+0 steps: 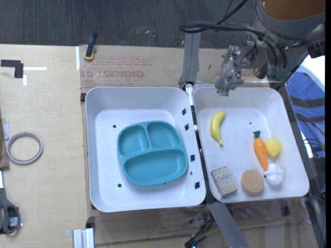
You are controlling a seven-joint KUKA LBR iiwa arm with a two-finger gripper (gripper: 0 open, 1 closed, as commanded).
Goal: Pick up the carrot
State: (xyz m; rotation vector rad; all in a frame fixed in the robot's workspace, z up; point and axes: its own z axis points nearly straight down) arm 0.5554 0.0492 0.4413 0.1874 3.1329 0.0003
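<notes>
Carrot [260, 153]: orange, tapered, green top, beside lemon [273, 147].

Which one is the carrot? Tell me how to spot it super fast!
Look in the right-hand white bin, near its right wall. The carrot lies there, a little orange cone with a green top pointing away from you. The round yellow lemon touches its right side and a flat tan disc sits below; only the carrot is long, pointed and orange.
</notes>
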